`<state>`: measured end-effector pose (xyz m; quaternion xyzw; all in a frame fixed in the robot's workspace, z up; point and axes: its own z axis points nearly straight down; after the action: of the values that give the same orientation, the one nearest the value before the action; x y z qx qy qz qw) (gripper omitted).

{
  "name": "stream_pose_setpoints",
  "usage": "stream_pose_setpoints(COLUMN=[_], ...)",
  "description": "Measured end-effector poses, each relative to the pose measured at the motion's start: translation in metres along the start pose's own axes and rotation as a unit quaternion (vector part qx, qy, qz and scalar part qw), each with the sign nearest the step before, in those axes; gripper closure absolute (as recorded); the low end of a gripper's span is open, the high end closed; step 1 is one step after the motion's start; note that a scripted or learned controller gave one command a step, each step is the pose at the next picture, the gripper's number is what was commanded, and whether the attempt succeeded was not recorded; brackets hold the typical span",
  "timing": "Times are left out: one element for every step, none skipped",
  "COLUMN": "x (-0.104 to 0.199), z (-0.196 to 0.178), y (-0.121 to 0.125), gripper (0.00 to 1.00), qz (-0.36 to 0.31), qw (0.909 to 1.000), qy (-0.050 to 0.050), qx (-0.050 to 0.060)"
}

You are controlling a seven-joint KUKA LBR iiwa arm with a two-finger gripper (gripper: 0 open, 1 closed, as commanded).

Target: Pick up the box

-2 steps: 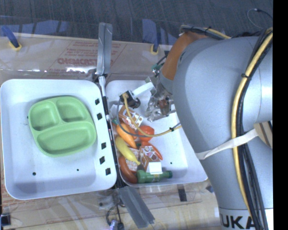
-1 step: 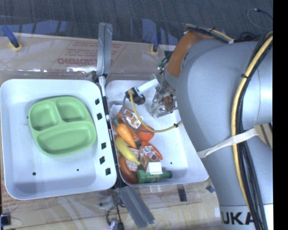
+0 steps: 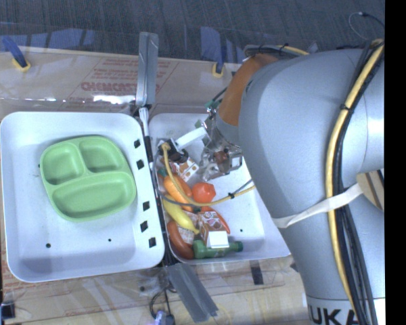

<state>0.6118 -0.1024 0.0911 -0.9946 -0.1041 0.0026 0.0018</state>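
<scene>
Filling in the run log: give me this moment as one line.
arm: over right bin | gripper: low among items, fingers unclear | box: at near edge, not held | left bin: green divided plate

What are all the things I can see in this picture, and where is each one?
Bins: two, white, side by side on the bench.
Divided plate: one, green, in the left bin.
Toy foods: a small heap, orange, yellow, red and green, along the right bin's left side.
Box: one, orange with a white label, in that heap near the front.
Arm: one, grey with an orange band, over the right bin.
Gripper: one, above the heap.
</scene>
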Motion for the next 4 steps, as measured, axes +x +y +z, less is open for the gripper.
stream_pose_setpoints(x=[0.000, 0.000, -0.008, -0.128], z=[0.000, -0.009, -0.044, 0.001], y=[0.000, 0.000, 0.030, 0.034], gripper=[0.00, 1.00, 1.00, 1.00], qz=[0.000, -0.001, -0.012, 0.001], qw=[1.0000, 1.0000, 0.9999, 1.0000], qy=[0.000, -0.001, 0.001, 0.000], qx=[0.000, 0.002, 0.000, 0.000])
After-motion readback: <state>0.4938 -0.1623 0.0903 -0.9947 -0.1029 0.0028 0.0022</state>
